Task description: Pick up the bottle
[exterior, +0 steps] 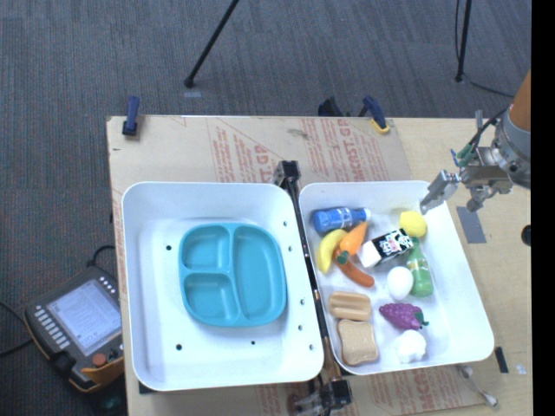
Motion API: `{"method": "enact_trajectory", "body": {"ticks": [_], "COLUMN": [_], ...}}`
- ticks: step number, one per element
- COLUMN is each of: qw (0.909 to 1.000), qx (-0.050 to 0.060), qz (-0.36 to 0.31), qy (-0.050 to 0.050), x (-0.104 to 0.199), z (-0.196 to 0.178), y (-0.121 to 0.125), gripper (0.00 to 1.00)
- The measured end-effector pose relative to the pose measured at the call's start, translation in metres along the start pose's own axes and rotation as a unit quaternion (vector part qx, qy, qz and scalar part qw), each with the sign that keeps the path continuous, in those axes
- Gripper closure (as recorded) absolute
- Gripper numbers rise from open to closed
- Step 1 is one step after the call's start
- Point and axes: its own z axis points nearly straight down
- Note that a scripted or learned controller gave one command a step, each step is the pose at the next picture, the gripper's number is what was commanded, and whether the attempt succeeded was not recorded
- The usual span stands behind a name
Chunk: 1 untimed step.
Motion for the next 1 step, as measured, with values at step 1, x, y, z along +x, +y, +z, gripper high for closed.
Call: {"method": "enact_trajectory", "body": {"ticks": [1], "qw": [1.0], "qx": [0.0], "qz": [-0.001], "qy": [0.0], "x": [0.0003], "z": [-0.0098], "y": [0.0005], "gripper": [1.0]}}
